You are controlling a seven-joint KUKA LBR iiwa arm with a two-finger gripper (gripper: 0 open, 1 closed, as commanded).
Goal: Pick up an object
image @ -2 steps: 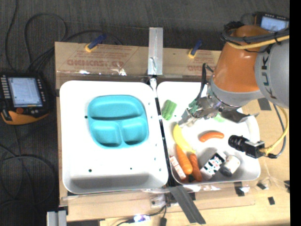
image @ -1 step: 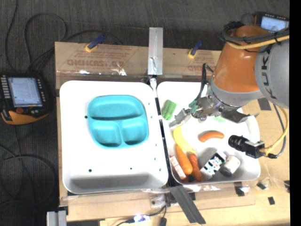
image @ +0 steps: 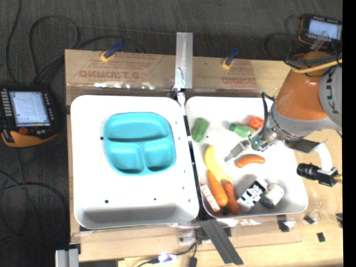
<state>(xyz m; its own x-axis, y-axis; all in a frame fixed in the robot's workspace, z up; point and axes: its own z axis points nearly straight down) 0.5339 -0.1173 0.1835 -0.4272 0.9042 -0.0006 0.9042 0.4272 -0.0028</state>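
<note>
You can't see most of the arm (image: 311, 102): the right edge cuts it off past the orange band. Its wrist hides the right end of the green and orange toys (image: 247, 128) in the right bin (image: 300, 202). The small black-and-white object (image: 251, 194) near the front wall is too small to identify. The handheld screen (image: 26, 111) on the left is too blurred to read, and its left side is cut off.
</note>
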